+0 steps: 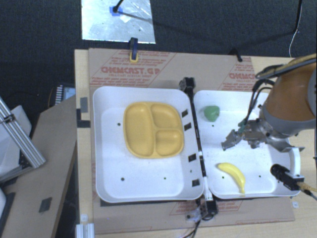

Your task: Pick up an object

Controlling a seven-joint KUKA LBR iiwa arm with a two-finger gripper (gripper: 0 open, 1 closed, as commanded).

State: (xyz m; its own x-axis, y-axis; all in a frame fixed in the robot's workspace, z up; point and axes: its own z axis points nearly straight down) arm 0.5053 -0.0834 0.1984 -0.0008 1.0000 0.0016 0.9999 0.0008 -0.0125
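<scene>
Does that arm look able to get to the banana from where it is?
Probably yes. The banana lies in the open in the right bin, just below the gripper, with nothing between them.

Dark carpeted floor (pixel 208 14) behind the bench. Shiny square metal sheet (pixel 118 14) lying on it, upper left, marked with a blue patch. Bench top covered by brown protective board (pixel 163 66) printed with red lettering; yellow clamp (pixel 133 50) at its far edge. Aluminium framing (pixel 17 135) at left edge. Even, diffuse lighting.
</scene>
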